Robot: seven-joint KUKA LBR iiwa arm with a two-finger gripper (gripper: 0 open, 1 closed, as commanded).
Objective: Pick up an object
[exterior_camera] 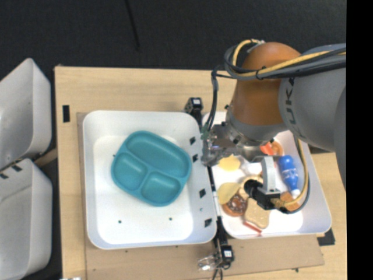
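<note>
The right bin point(317, 214) holds several toy food pieces. A pale yellow piece point(229, 163) lies near its left wall, with a tan piece point(227, 191) below it. Closer to the front are a brown round cookie point(237, 205) and a toast slice point(256, 217). A blue bottle point(288, 172) and an orange piece point(273, 149) lie further right. My gripper point(214, 149) hangs low at the bin's back left, over the wall between the two bins and just above the yellow piece. The wrist hides the back of this bin. I see nothing held.
A teal divided plate point(151, 167) lies in the left bin point(96, 214), towards its back right. White bin floor surrounds it at the front and left. Small black clamps point(193, 105) sit on the bench between the bins.
</note>
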